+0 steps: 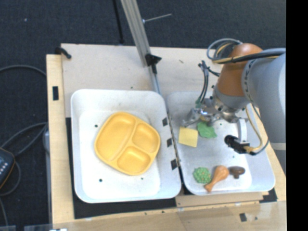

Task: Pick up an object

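Nearest the camera: a toy chicken drumstick [217,176] lay at the front of the right bin [262,174], its long axis slanting from low-left to upper-right, with a green broccoli piece [201,174] just beside its left and a small brown mushroom-like piece [236,171] touching or nearly touching its right end.
Left bin [86,186]: it held a yellow divided plate [127,143], lying flat near the middle.
Gripper [206,118]: it hung low over the back half of the right bin; whether it was open or closed could not be told from this slanted view, and nothing was plainly held.
Nearest candidates: a flat green leaf-shaped piece [207,131] lay just in front of the gripper, partly under it, and a pale yellow block [188,137], perhaps cheese, sat just to the leaf's left.
Key relation: the leaf lay almost directly toward the camera from the gripper; the block lay forward and left; the drumstick group was well apart, further forward.
Judgement: the leaf or the block looked the likeliest target, needing only a short descent.
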{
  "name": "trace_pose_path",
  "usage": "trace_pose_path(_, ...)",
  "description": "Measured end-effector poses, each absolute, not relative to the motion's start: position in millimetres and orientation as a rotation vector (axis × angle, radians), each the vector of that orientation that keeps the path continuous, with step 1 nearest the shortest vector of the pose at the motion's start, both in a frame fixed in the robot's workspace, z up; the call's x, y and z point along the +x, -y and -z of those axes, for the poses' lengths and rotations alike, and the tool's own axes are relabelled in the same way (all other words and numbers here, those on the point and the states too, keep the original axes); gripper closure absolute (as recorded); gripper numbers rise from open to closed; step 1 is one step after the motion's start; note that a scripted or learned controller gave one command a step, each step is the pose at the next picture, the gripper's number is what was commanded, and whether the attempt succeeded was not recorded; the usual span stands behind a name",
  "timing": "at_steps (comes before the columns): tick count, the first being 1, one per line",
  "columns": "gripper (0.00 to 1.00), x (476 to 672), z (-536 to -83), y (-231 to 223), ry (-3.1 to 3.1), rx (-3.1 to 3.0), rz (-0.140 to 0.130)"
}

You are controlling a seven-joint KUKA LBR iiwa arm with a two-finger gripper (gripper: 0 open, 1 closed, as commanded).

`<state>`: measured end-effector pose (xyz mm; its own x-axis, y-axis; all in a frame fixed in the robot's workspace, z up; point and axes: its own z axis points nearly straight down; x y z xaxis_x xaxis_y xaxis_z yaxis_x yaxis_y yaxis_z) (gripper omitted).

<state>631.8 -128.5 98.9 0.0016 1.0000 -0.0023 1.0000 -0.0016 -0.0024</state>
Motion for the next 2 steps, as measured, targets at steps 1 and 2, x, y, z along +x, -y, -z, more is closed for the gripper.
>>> trace_pose_path(1,1.00,633.6,-113.1,129.4,2.218,-2.231,0.003)
trace_pose_path(2,1.00,631.9,-177.7,130.1,2.221,-2.230,0.007)
